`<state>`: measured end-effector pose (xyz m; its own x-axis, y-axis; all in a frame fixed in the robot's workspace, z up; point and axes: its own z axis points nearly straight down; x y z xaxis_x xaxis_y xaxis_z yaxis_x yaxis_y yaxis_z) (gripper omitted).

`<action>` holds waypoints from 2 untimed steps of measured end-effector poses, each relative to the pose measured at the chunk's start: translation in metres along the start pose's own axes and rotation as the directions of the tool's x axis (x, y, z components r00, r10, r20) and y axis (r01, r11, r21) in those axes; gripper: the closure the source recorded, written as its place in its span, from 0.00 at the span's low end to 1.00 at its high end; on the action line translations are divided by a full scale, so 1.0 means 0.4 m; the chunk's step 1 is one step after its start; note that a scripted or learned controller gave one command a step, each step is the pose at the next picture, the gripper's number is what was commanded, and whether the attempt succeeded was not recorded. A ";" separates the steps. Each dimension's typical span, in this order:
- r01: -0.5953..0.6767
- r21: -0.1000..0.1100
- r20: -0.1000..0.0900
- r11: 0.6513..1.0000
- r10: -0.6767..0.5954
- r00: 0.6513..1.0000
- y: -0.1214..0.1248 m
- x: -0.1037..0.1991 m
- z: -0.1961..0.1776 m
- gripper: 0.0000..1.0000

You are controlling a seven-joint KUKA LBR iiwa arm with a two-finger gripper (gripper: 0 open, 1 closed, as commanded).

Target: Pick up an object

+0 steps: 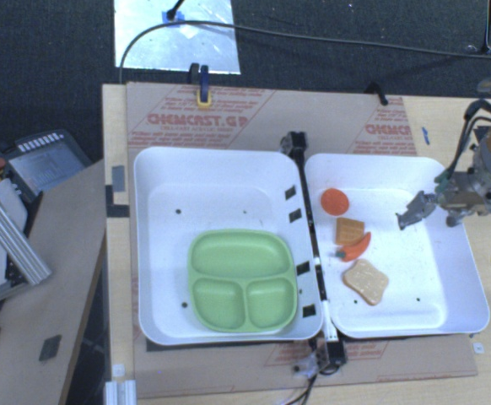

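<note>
The hand [416,213] is hovering over the right bin [448,310], fingers spread and grasping nothing. Toward that bin's left wall, well apart from the hand, are lying an orange ball [335,201], a tan block [350,229], a red wedge [358,247] touching it, and a bread slice [365,281]. A green divided plate [241,278] is sitting in the left bin [169,192].

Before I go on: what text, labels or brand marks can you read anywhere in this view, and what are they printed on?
"CHEMCAST G P", red print on the brown sheet under the bins, at its far left; the last letters are unclear.
The same red print repeats at the sheet's far right, too faint and cut off to read.
The device screen at the left is too small to read.
No other text is legible.
</note>
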<state>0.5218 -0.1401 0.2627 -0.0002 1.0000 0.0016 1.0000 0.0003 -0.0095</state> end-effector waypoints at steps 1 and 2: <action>0.003 -0.011 0.002 1.000 -0.003 1.000 0.005 0.001 -0.014 0.00; 0.000 -0.007 0.001 1.000 0.000 1.000 0.006 -0.024 0.109 0.00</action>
<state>0.5236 -0.1498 0.2190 -0.0004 1.0000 0.0003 1.0000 0.0004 -0.0023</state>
